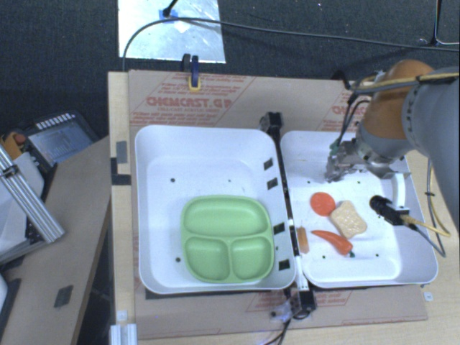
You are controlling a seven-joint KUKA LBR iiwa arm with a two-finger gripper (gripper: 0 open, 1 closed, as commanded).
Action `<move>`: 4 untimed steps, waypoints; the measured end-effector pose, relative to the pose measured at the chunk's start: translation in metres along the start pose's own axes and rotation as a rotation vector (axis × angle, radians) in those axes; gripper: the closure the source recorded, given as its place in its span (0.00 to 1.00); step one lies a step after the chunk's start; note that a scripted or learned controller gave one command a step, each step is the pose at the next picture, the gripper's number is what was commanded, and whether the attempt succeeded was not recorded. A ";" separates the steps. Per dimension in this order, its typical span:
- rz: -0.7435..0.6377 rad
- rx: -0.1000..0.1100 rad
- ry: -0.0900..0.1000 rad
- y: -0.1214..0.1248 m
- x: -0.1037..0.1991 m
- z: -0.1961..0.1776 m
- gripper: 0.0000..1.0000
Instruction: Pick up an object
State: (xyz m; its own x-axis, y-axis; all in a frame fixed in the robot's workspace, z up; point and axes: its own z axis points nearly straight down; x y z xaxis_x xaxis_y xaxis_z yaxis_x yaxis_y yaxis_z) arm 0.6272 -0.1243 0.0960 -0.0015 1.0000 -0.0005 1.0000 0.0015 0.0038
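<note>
Down at back of right bin [374,261], fingers [336,169] hang close over white floor; open or closed, cannot tell. Bare floor between fingers and orange-red disc [323,203] just in front. Disc touches bread piece [348,220]. Red pepper [333,241] nearer front edge; small sausage [302,239] by divider. Left bin [165,192] holds green divided plate [228,237]. Grey arm [431,121] reaches in from right.
</note>
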 end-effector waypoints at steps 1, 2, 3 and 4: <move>-0.003 -0.002 0.000 0.004 0.007 -0.046 1.00; 0.000 -0.003 -0.001 -0.003 0.002 -0.101 1.00; -0.002 -0.001 0.000 -0.011 0.003 -0.151 1.00; -0.007 0.002 0.002 -0.028 0.049 -0.157 1.00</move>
State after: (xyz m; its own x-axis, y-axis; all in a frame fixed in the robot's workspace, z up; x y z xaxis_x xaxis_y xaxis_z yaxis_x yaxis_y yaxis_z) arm 0.5989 -0.0757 0.2532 -0.0083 1.0000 0.0016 1.0000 0.0083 0.0021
